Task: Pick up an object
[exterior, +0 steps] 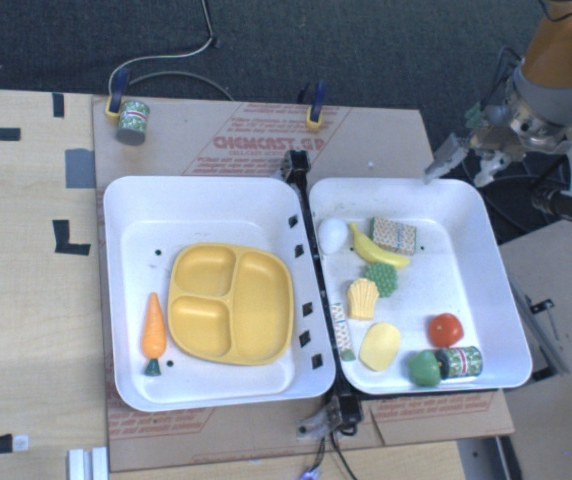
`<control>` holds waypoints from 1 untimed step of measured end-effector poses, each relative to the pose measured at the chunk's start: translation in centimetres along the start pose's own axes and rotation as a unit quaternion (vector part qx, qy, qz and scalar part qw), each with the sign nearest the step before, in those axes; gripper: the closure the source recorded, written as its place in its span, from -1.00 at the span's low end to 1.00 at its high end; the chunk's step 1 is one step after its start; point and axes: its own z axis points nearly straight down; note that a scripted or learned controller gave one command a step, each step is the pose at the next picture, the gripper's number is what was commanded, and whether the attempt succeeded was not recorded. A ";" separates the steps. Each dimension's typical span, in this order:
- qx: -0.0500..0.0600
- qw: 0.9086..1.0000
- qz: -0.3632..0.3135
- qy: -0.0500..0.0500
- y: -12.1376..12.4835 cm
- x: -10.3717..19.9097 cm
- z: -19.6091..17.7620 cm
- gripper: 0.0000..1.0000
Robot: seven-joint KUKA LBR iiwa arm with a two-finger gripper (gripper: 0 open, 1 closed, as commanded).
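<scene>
The counter [26,298] is lying under everything, pale wood on the left with a sheet of brown cardboard [256,133] under the two bins. The left bin [131,203] is sitting in the middle of the frame, holding a yellow divided plate [232,303] with an orange toy carrot [153,328] lying just beside the plate's left edge; bare white floor is showing along that bin's top and bottom. The right bin [486,238] is touching it along a shared rim, and its upper strip and right side are lying open.

The arm [556,53] is reaching in at the upper right of the frame, its orange band showing above the wrist. The hand [463,160] is hanging just outside the right bin's upper right corner, over the rim's edge, with its two fingers spread apart and nothing between them.

Inside the right bin, the toys are crowding the centre and lower part: a banana [376,248] touching a white egg [334,235] and a patterned block [394,234], a green broccoli piece [383,279], a yellow shell-shaped piece [363,298], a pale yellow lump [380,346], a red tomato [446,328], a small can [461,361] and a green ball [424,368] touching it. Another small can [132,120] is standing on the cardboard at the upper left.
</scene>
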 end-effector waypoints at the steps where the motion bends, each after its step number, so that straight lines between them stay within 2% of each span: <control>1: 0.002 1.000 0.000 0.000 0.5 2.2 14.3 -1.00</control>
